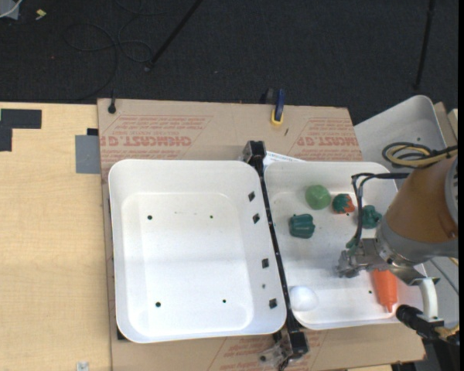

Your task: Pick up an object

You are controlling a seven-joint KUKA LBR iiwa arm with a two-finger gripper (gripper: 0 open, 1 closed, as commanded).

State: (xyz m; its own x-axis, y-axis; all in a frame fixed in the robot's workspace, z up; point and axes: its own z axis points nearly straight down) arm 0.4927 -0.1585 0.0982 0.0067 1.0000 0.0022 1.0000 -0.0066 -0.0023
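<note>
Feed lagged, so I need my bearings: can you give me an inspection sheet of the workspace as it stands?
Surface: two white bins side by side on cardboard; left bin, right bin.
Job's things, all in the right bin: light green ball, dark green block, white ball, orange piece, small red-green item, teal item.
Clutter: nothing seen.
Grippers: gripper low over the right bin; finger state unclear.
Cables: black cable along the arm; more on the dark floor.
Surroundings: blue-yellow clamp at the cardboard's far edge.
</note>
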